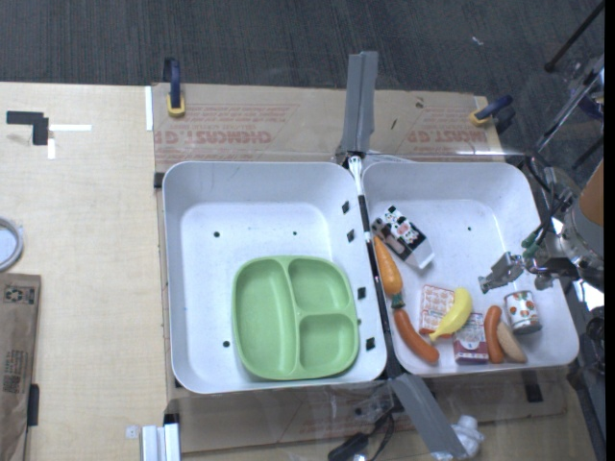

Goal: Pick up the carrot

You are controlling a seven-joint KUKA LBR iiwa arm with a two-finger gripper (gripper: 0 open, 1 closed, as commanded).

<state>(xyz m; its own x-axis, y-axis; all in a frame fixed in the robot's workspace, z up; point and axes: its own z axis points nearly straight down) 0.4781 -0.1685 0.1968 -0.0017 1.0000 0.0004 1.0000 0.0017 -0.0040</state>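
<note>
The carrot (387, 266) is orange with a small green top and lies lengthwise along the left wall of the right bin (452, 185). My gripper (515, 265) hangs over the right side of that bin, well to the right of the carrot and apart from it. It is open with nothing between its fingers. Just below it stands a small can (522, 310).
Around the carrot lie a cow-patterned box (404, 234), a snack packet (435, 303), a banana (452, 315) and a sausage (415, 336). Another sausage (493, 332) and a bread roll (512, 347) lie near the can. The left bin (192, 200) holds a green divided plate (252, 327).
</note>
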